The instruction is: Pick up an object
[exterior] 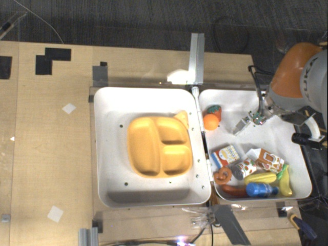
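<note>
Two white bins sit side by side on the worktop (46,147). The left bin (110,137) carries a big yellow divided tray (158,145). The right bin (287,137) carries the small things, and the arm (300,81) reaches over its far right part. The gripper (246,123) hangs over bare bin floor, and nothing is between its fingers; whether they are apart or together I cannot tell. Most objects lie in a heap along the near edge: a snack packet (267,160), a blue-and-white carton (225,154), a yellow banana-like toy (264,178), a blue bottle (258,189). This heap lies toward the camera from the gripper, well apart. The nearest object, I judge, is the orange ball (210,121), lying to the gripper's left in the view.
</note>
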`<state>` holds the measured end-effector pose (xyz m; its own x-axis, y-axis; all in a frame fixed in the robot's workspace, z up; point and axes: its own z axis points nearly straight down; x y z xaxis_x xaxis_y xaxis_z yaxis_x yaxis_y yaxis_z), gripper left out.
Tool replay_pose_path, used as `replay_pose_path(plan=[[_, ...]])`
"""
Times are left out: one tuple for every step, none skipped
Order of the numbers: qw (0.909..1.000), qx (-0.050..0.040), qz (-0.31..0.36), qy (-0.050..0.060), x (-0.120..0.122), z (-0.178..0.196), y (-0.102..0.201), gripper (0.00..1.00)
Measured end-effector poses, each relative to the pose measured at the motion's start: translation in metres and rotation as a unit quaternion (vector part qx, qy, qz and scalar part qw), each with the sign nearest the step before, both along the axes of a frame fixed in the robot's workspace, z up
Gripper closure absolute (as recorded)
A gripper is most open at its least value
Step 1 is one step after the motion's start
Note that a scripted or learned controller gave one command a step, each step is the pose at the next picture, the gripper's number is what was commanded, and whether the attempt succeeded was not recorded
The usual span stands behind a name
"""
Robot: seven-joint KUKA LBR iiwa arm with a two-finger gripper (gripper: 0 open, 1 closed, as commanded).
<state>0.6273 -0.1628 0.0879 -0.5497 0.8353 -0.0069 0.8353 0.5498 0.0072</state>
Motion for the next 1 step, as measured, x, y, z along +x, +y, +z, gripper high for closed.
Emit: replay_pose_path(plan=[[0.9625, -0.0033, 0.271, 0.0, 0.0441, 0.0408, -0.0253, 0.0]])
